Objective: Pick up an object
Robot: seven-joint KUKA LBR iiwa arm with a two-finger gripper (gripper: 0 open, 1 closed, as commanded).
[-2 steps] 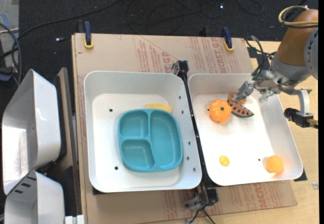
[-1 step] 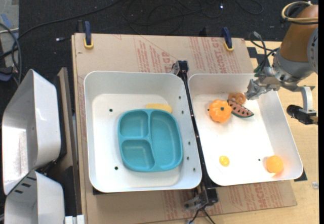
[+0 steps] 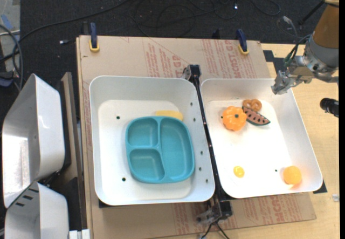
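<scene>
My jaws (image 3: 280,86) hang at the upper right of the frame, over the top right corner of the right bin (image 3: 304,141), and from this slant I cannot tell whether they stand open or closed; nothing shows between them. The things I could take lie below and to the left of me in that bin: a small orange pumpkin (image 3: 234,118) in its upper middle, a pretzel (image 3: 252,105) just beside it to the upper right, and a watermelon slice (image 3: 257,119) touching or nearly touching the pumpkin's right side. Lower down sit a little yellow piece (image 3: 239,171) and an orange ball (image 3: 292,175) near the bottom right corner, well apart from the cluster. The left bin (image 3: 102,124) carries a teal divided plate (image 3: 160,149) with something pale yellow (image 3: 169,116) at its upper edge. I judge these to be light, stiff toy foods with smooth skins. The ball stands alone but may roll; the pumpkin looks steadier, best pinched across its round middle.
</scene>
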